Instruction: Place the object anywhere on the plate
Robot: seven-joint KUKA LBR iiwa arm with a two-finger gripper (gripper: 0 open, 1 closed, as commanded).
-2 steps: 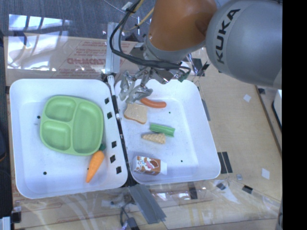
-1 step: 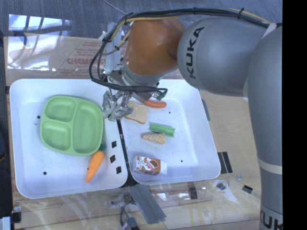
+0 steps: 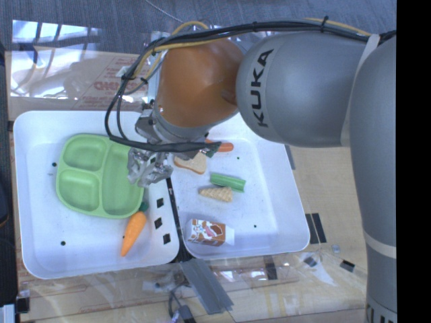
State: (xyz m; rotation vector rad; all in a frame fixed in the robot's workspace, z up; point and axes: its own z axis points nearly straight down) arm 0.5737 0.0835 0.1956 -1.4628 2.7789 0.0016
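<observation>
The gripper (image 3: 149,169) is seen at the green plate's (image 3: 94,177) three o'clock edge; whether it is open cannot be told. A carrot (image 3: 133,233) lies in the left bin (image 3: 34,241), at the plate's five o'clock. Bread (image 3: 190,163), a green stick (image 3: 227,180), a cone (image 3: 216,194) and a carton (image 3: 208,232) lie in the right bin (image 3: 283,207).

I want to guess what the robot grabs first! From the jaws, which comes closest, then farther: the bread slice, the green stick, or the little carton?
Measured from the gripper in the camera view:
1. Bread slice, just right of it in the right bin.
2. Green stick, farther right.
3. Little carton, down by the right bin's near edge.
</observation>
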